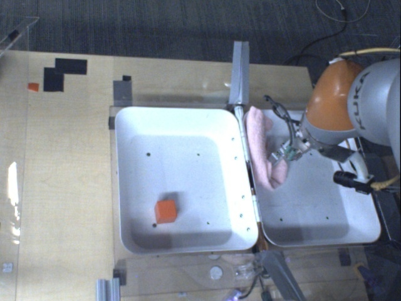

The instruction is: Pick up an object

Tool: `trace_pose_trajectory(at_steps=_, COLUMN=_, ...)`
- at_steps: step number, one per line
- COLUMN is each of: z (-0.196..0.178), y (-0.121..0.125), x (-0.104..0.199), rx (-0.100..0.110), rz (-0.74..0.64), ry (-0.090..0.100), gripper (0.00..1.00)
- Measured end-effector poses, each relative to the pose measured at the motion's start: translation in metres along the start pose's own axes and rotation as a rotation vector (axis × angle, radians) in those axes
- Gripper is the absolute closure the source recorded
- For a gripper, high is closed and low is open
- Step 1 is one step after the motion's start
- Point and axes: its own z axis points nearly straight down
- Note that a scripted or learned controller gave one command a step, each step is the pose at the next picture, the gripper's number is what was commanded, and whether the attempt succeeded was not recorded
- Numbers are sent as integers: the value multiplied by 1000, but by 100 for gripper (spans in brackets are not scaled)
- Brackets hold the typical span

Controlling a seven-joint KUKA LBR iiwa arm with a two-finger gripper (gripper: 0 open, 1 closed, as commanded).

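Camera view, bench from above at a slant. Arm [369, 105] entering from the right, grey links with the orange band hunched over the upper right of the right bin [326, 227]. Wrist angled down and to the left. Gripper [283, 153] low over the left part of that bin, tip right against the pink cloth [262, 146]. Fingers too small and too cluttered with cabling to make out: cannot tell whether parted, closed, or pinching the cloth.

Pink cloth draped along the left wall of the right bin, upper end riding over the rim beside the divider, lower end bunched on the bin floor just under the gripper. Touching or nearly touching the gripper; actual contact not resolvable.

Orange block [166, 211] on the floor of the left bin [135, 127], lower left area, well apart from the gripper, with the shared bin walls between.

Grey upright post [240, 74] standing at the top of the seam between the bins. Black marker shapes [62, 73] and a small orange square [33, 87] on the wooden bench [56, 187] at upper left. Loose cable [341, 8] looped on the dark floor at upper right.

Counts: bins, two; cloths, one; orange blocks, one; arms, one.
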Motion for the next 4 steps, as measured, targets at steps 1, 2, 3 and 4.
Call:
trace_pose_trajectory(at_steps=1, z=0, y=0, x=0, rx=0, rz=0, ry=0, gripper=0)
trace_pose_trajectory(at_steps=2, z=4, y=36, x=-50, rx=11, rz=126, ry=13, gripper=0)
trace_pose_trajectory(at_steps=3, z=-8, y=40, x=-50, rx=2, rz=120, ry=6, gripper=100)
trace_pose_trajectory(at_steps=4, z=-103, y=75, x=-12, rx=7, rz=5, ry=9, gripper=100)
